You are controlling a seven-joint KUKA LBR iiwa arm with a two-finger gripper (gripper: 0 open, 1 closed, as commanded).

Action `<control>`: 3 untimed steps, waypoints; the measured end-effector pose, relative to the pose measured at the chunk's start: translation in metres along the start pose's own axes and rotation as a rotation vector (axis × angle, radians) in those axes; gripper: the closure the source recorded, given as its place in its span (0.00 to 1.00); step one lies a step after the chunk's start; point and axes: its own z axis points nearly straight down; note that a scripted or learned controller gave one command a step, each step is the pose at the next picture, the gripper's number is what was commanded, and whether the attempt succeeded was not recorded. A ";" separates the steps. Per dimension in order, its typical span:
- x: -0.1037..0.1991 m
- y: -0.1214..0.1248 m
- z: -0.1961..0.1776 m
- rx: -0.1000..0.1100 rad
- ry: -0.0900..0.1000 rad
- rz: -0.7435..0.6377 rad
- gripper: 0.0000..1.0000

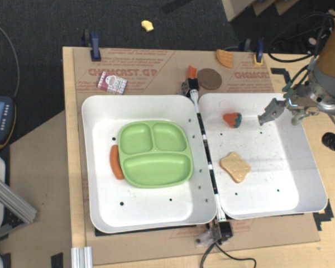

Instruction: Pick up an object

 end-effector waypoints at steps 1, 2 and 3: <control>0.030 0.088 0.020 -0.007 -0.001 -0.006 0.00; 0.056 0.072 0.170 0.011 0.003 -0.002 0.00; 0.035 0.097 0.163 -0.003 -0.001 0.000 0.00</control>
